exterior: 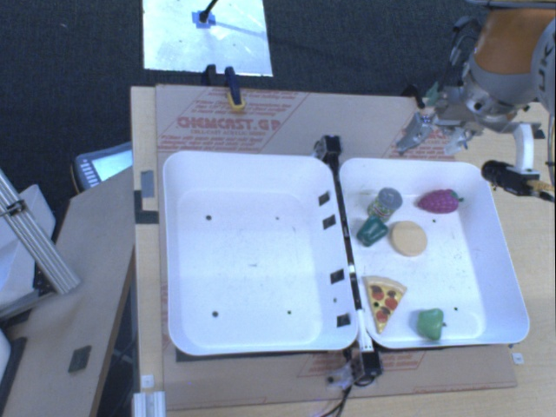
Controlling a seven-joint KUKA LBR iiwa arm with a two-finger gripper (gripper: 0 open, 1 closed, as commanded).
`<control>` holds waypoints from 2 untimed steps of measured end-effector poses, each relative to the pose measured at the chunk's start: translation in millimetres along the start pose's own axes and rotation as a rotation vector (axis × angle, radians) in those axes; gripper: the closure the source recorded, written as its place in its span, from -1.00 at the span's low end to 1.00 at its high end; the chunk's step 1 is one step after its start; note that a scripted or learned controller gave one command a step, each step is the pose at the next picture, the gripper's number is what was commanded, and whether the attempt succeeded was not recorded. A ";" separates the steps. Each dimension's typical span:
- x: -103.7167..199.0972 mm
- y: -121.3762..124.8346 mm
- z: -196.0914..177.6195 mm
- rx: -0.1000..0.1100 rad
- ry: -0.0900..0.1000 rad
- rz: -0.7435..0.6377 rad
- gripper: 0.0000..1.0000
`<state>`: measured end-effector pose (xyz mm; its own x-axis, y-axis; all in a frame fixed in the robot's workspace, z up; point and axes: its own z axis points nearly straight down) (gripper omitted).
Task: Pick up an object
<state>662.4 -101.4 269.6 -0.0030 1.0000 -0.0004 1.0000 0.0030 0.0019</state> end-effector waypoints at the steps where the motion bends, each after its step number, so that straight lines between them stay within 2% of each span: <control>1: -9.7 4.1 -146.9 -0.019 -0.004 -0.003 -1.00; 2: -46.5 -33.9 -264.7 -0.015 -0.005 0.005 -1.00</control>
<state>628.2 -147.9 534.3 0.0018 1.0000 -0.0056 0.9999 -0.0017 0.0166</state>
